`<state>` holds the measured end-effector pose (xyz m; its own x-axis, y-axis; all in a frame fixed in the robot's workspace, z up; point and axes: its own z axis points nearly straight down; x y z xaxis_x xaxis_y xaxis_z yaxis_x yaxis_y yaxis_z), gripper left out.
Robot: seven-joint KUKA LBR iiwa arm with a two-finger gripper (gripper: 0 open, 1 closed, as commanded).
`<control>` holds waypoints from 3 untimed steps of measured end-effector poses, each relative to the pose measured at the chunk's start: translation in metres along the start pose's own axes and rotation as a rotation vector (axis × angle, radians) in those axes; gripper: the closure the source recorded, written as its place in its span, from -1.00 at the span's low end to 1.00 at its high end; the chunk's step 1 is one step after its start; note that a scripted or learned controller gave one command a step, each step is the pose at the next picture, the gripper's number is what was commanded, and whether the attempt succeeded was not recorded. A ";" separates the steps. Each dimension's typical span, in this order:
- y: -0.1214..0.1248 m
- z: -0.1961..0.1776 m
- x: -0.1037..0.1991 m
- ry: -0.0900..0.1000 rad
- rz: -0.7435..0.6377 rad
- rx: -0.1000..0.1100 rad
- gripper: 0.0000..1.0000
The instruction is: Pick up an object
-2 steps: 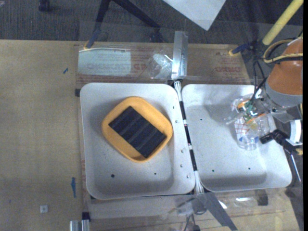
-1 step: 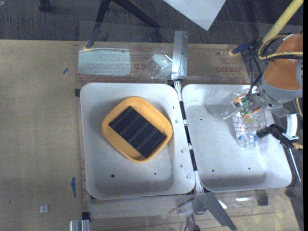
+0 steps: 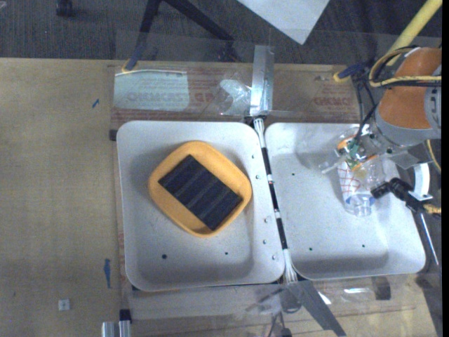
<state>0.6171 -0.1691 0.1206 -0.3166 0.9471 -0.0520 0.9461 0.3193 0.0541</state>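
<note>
The arm comes in from three o'clock, its orange band high at the edge, and the tool (image 3: 361, 181) hangs over the right bin (image 3: 309, 237). Its transparent parts blur into the white floor, so I cannot tell how it is set, nor whether anything sits in it.

The obvious thing to lift is the yellow block with a dark ribbed top (image 3: 200, 187), lying flat and turned askew in the middle of the left bin (image 3: 140, 258), well apart from the tool toward nine o'clock. To take it well, I'd cross the divider, line up with its narrower span and descend squarely.

The surface is tan board; a clear plastic scrap (image 3: 233, 95) lies at twelve o'clock, and a chair base (image 3: 147, 5) stands on dark carpet beyond.
</note>
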 end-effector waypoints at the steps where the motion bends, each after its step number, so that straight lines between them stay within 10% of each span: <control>1: 0.011 0.000 -0.009 0.008 -0.070 0.002 -1.00; 3: 0.010 0.000 -0.012 0.001 -0.156 -0.010 -1.00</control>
<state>0.6306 -0.1773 0.1222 -0.4599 0.8860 -0.0595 0.8846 0.4629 0.0558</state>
